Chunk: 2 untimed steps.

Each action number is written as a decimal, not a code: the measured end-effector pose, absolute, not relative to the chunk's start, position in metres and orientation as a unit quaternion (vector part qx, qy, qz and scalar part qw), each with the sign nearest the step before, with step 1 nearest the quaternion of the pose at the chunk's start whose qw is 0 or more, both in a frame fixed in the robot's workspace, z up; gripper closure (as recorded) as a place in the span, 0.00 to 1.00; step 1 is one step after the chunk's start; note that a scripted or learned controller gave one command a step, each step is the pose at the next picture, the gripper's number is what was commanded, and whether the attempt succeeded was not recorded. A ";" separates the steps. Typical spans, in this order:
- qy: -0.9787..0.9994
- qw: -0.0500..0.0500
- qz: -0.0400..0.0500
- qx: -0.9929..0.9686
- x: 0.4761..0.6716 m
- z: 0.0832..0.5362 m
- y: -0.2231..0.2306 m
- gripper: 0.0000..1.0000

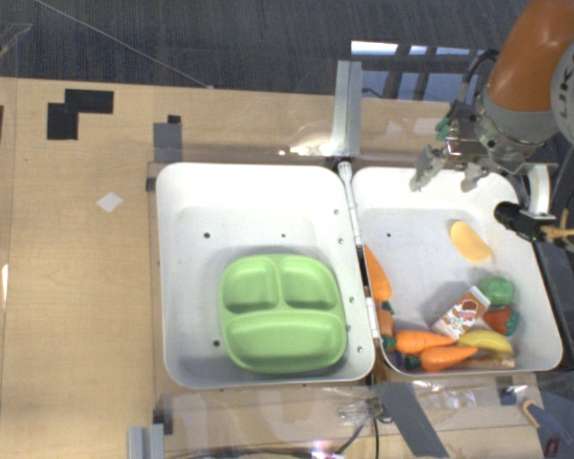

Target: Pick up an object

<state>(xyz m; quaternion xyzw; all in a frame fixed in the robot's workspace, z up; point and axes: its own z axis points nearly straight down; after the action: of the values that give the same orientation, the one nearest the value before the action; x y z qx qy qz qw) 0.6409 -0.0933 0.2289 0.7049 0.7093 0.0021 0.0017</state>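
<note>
Toys: a cluster is lying in the near right corner of the right bin point(402, 220), well apart from the gripper point(451, 172), which is hanging over that bin's far edge.
Chip: a flat yellow-orange oval point(471, 241) is lying alone on the bin floor, nearest to the gripper, a little toward the camera and to its right.
Gripper: the two fingers are pointing down and standing apart, with white bin floor showing between them; nothing is sitting between them and they are touching no toy.
Arm: the grey arm with its orange band point(540, 36) is reaching in from the right, above the far right corner of the bin.
Right bin: it is holding the chip, a carrot point(377, 277) lying along the left wall, two more carrots point(438, 348) along the near wall, a banana point(486, 341), a small carton point(462, 314) and a green vegetable point(496, 290).
Left bin point(201, 208): it is holding a green divided plate point(283, 312), sitting toward the near side with its three compartments facing up.
Bench point(67, 285): pale wood is carrying both bins side by side, their inner walls touching.
</note>
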 end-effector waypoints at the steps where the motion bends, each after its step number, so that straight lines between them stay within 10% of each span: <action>1: 0.734 0.002 0.001 0.679 0.670 0.130 -0.118 0.00; 2: 0.791 0.004 0.002 0.611 0.671 0.123 -0.205 0.00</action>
<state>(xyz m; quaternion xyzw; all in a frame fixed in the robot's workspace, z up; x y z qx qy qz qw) 0.6712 -0.2053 0.1231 0.6115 0.7912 0.0020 0.0045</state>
